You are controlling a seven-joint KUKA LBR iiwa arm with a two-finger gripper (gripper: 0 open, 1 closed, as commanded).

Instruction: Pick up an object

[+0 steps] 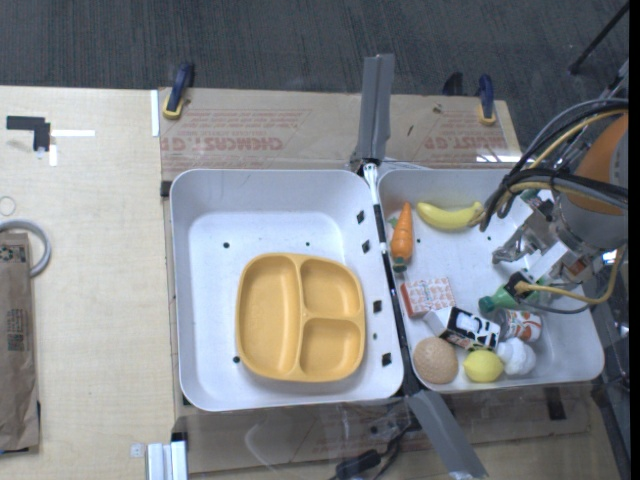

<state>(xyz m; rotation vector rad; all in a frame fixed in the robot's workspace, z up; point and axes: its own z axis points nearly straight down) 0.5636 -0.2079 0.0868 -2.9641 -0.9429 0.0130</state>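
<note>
A: Left bin just has the yellow divided plate. Right bin has the carrot, banana, lemon.

B: I'd go for the banana, near the back wall: light, softish, curved, so pinch mid-body. Gripper hovers right of it; can't tell how open it is.

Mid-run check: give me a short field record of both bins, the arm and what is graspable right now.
left bin: yellow divided plate
right bin: banana, carrot, red-and-white packet, brown egg-shaped item, lemon, other small items
arm: over right bin's right side
gripper: low among the clutter, finger state unclear
held: nothing visibly
</note>
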